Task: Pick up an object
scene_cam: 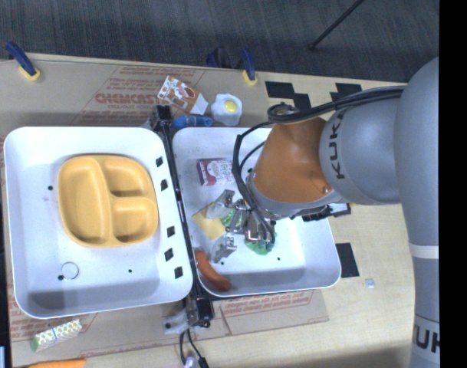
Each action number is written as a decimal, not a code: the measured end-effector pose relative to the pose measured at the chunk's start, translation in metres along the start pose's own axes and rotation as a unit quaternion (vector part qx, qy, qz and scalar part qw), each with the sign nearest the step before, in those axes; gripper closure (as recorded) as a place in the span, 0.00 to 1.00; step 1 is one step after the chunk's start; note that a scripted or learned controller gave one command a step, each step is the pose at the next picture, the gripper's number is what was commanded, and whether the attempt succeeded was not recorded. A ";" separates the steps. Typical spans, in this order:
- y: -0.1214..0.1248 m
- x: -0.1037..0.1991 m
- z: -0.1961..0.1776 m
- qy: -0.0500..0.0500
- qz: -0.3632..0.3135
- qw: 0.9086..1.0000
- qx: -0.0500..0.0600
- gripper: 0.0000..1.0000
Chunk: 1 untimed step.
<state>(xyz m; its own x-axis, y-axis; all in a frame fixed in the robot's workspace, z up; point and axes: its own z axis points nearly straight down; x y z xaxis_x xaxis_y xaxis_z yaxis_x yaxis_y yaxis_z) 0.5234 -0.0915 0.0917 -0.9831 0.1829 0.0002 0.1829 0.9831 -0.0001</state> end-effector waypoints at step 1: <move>-0.001 -0.022 0.000 0.000 0.179 0.984 0.000 0.00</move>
<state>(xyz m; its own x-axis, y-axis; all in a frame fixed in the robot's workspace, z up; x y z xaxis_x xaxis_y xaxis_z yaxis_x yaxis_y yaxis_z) 0.5449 -0.0969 0.0919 -0.8558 0.5172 -0.0002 0.5172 0.8558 -0.0007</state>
